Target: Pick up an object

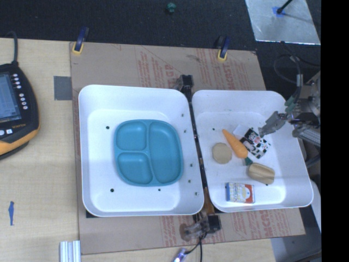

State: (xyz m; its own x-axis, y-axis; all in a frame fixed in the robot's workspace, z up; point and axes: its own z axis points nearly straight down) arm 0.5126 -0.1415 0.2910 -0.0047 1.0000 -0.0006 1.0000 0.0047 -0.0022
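Five small things lie loose in the right bin (294, 198): a smooth orange carrot (234, 143), a flat round tan cookie (222, 153), a black-and-white patterned piece (256, 144), a rounded brown bread roll (261, 172) and one small printed carton (240, 192) on its side near the front wall. The left bin (92, 195) holds a single teal plastic plate (148, 152) with three compartments. The gripper (271, 125) hangs over the right bin, beside the patterned piece; how it is set I cannot tell.
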